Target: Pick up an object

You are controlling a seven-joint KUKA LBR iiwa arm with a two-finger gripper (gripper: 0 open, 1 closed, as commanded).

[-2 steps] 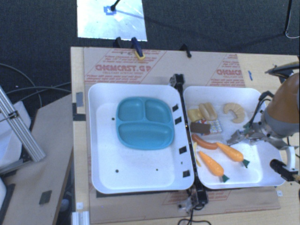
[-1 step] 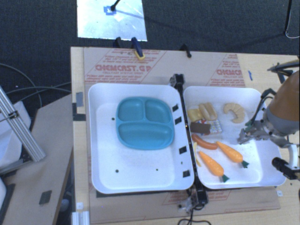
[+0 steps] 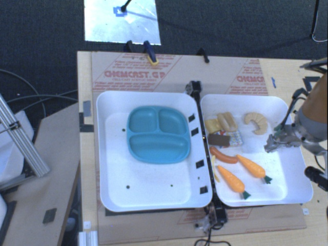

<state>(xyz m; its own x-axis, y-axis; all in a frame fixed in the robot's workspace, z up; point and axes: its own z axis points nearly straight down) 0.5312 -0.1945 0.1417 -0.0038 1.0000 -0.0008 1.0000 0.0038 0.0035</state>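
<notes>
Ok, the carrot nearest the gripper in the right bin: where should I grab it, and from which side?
Grip the carrot across its thick orange middle, coming straight down. It lies flat and slanted, green tip toward the bin's near right corner, so turn the fingers across its long axis. The gripper sits just up and right; the second carrot lies apart, leaving room.

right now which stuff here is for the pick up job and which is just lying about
For the job:
gripper
two carrots
croissant
sausage
bread pieces
right bin

Lying about:
blue divided tray
left bin
blue clamp
</notes>
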